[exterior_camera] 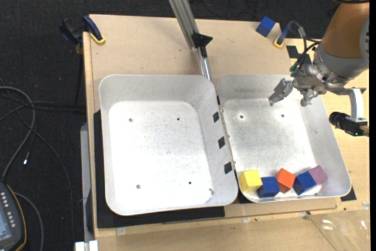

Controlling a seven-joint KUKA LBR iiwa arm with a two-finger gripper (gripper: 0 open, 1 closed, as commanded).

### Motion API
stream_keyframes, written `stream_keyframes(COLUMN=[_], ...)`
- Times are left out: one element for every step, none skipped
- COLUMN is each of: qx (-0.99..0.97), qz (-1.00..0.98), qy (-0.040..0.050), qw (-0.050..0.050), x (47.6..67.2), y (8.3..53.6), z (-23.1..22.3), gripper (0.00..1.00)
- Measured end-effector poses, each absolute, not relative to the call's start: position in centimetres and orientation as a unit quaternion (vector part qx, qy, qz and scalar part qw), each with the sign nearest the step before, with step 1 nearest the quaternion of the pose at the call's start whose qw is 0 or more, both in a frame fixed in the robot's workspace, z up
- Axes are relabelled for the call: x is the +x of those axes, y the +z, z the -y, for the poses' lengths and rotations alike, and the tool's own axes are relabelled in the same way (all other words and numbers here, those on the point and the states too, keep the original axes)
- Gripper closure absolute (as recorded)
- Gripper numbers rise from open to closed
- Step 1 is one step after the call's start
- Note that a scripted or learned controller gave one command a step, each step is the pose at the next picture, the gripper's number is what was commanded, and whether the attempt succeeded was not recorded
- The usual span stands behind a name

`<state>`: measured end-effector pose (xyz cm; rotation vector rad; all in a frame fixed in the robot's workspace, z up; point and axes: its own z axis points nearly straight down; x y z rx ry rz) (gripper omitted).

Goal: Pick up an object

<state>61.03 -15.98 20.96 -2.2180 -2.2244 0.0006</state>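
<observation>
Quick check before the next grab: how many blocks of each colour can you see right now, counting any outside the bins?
Yellow block: 1
Orange block: 1
Purple block: 1
Blue blocks: 3, with two in the right bin at and, one on the bench at
Total: 6

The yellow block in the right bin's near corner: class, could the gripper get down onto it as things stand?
Probably yes. The gripper hangs open over the right bin; nothing covers the yellow block, though the bin wall and a blue block crowd it.
</observation>
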Motion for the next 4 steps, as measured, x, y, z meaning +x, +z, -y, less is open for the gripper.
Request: stream_keyframes(qx=[-0.706, -0.704, -0.708, -0.706], qz=[0.708, 0.71, 0.706, 0.708], qy=[-0.0025, 0.0013, 0.0023, 0.0012], qw=[-0.005, 0.003, 0.003, 0.002], x=[62.6, 66.4, 61.3, 62.2], y=[31.8, 22.8, 19.4, 15.5], z=[16.6, 11.8, 12.0, 9.9], gripper=[0.0, 0.0, 0.0, 0.0])
